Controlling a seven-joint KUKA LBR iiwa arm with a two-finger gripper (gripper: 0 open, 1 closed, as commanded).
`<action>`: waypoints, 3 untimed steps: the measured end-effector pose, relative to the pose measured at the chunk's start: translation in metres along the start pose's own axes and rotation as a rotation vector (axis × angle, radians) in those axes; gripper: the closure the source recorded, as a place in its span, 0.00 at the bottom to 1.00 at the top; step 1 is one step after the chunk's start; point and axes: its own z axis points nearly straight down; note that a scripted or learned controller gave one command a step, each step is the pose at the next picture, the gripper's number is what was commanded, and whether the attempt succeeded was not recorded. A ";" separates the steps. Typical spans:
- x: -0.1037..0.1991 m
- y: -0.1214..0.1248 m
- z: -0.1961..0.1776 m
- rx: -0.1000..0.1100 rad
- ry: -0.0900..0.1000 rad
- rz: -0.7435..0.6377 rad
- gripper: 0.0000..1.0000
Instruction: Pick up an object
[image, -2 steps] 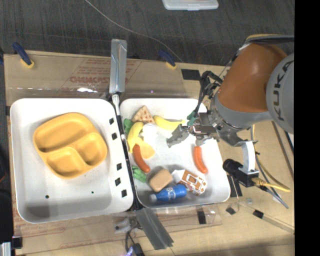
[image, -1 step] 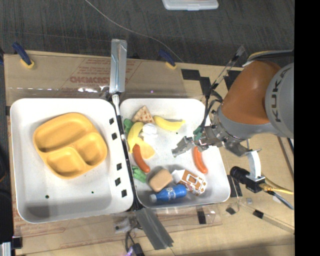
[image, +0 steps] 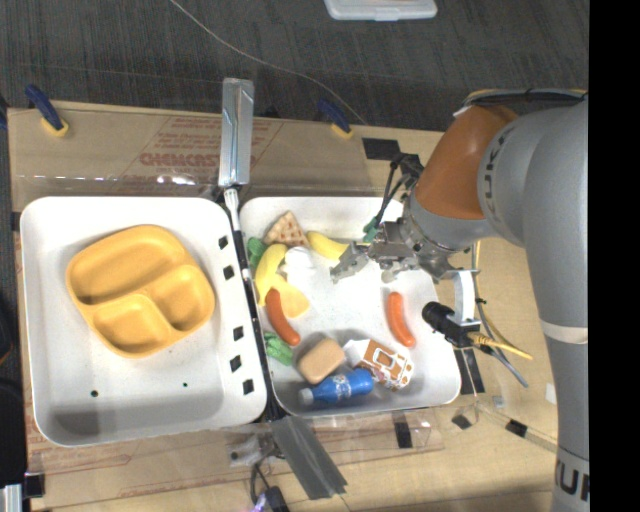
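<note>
While claw (image: 352, 266) hovers, banana (image: 328, 243) beside (upper-left)

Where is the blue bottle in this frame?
The blue bottle lies in the right bin, at its near edge, between the bread roll and the orange-and-white packet.

My pincer (image: 352, 264) over the right bin (image: 440, 385)

It hangs near the banana (image: 327, 243) and above the bare middle; a hot dog (image: 400, 318) lies to one side; the left bin (image: 40, 300) carries a yellow tray (image: 140, 290).
</note>
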 end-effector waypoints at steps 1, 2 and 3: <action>0.016 0.086 0.057 -0.027 -0.006 -0.033 0.00; 0.013 0.083 0.056 -0.029 -0.004 -0.016 0.00; 0.015 0.086 0.057 -0.029 -0.005 -0.020 0.00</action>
